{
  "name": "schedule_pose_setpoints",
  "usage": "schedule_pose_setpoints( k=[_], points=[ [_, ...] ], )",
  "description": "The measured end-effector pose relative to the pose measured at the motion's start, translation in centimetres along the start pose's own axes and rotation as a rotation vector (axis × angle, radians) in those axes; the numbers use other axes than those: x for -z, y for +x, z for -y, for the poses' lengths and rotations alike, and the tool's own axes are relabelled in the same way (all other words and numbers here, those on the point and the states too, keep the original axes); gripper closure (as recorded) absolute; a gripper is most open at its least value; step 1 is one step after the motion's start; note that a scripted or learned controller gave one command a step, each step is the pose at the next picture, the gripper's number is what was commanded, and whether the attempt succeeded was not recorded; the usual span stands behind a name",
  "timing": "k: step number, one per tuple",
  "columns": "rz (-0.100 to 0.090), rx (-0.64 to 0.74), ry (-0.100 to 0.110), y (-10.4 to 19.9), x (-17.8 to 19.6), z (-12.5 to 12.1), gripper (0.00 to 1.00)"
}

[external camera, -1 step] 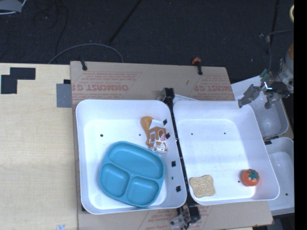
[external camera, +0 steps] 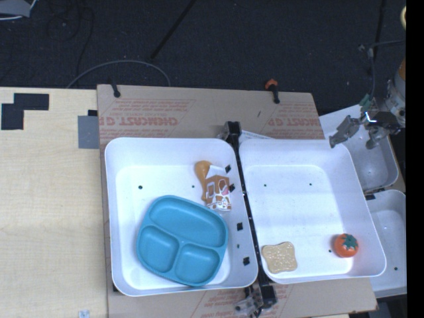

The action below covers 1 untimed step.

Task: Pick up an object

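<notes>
The left bin (external camera: 122, 177) holds a blue divided plate (external camera: 182, 240), a small orange-brown piece (external camera: 202, 171) and a brown-and-white patterned packet (external camera: 217, 194) by its right wall. In the right bin (external camera: 298, 177), a tan toast slice (external camera: 279, 257) lies at the front left and a small orange tomato-like toy (external camera: 344, 245) at the front right. My gripper (external camera: 356, 134) hangs over the right bin's back right corner, far from all the objects. It stands open, and nothing is between its fingers.
A black divider (external camera: 240, 197) runs between the two bins. Further white trays (external camera: 384, 171) sit to the right of the right bin. Cardboard (external camera: 199, 111) lies behind the bins, with a wooden bench top (external camera: 46, 197) to the left.
</notes>
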<state>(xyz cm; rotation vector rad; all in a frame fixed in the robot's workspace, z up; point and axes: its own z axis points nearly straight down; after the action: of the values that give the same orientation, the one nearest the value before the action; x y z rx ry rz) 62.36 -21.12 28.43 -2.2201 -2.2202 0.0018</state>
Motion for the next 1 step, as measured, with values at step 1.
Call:
schedule_pose_setpoints(
  k=[1],
  points=[
    [0.0, 0.001, 0.003, -0.11, -4.78, -0.86, 0.0]
  ],
)
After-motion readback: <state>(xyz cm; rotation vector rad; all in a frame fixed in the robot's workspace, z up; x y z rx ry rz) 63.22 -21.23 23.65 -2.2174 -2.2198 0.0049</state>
